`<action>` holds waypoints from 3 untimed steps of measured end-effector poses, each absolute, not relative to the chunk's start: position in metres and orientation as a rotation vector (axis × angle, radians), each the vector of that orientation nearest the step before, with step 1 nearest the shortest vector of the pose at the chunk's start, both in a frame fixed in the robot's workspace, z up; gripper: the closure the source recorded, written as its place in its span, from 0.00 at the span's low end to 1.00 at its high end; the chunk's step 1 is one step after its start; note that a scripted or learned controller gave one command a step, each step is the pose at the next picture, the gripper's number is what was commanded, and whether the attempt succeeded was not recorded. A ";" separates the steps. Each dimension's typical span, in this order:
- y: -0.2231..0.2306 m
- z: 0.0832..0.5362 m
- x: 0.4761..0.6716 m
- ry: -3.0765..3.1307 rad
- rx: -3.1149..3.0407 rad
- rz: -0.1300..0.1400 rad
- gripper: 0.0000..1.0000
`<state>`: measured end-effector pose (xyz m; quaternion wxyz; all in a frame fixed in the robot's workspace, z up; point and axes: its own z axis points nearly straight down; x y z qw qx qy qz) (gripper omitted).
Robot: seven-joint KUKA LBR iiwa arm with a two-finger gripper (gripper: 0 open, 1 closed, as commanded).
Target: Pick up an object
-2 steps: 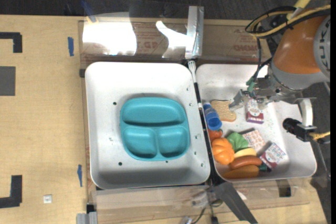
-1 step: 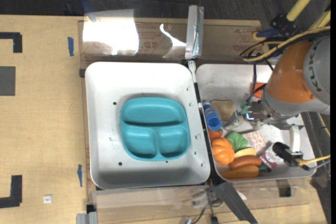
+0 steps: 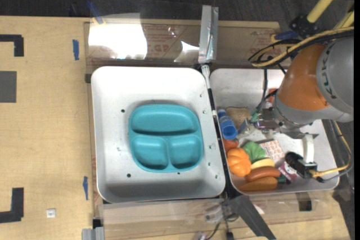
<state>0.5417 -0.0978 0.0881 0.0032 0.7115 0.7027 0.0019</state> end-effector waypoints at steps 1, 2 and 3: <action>-0.099 0.100 0.543 2.196 2.231 0.013 1.00; -0.099 0.099 0.543 2.197 2.232 0.011 0.00; -0.093 0.087 0.605 2.184 2.253 0.005 0.00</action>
